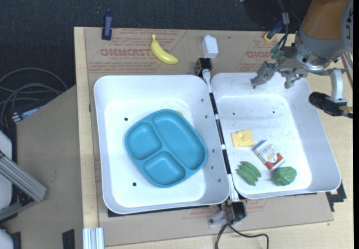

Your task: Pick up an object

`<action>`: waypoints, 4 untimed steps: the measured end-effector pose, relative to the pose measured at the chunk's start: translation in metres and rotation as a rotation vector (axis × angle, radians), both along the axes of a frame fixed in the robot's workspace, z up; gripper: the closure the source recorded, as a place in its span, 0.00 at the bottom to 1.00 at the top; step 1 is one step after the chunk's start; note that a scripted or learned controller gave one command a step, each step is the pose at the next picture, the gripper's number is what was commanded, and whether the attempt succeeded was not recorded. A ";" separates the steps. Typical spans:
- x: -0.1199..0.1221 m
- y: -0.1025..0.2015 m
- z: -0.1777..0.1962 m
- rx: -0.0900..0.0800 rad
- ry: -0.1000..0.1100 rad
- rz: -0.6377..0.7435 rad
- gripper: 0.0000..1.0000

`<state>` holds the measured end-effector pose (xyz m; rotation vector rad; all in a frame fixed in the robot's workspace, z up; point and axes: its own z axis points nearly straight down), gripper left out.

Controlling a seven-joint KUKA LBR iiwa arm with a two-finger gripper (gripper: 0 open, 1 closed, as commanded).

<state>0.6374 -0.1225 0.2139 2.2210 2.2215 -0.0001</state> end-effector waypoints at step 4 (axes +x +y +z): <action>-0.158 -0.031 -0.120 0.000 -0.001 -0.002 1.00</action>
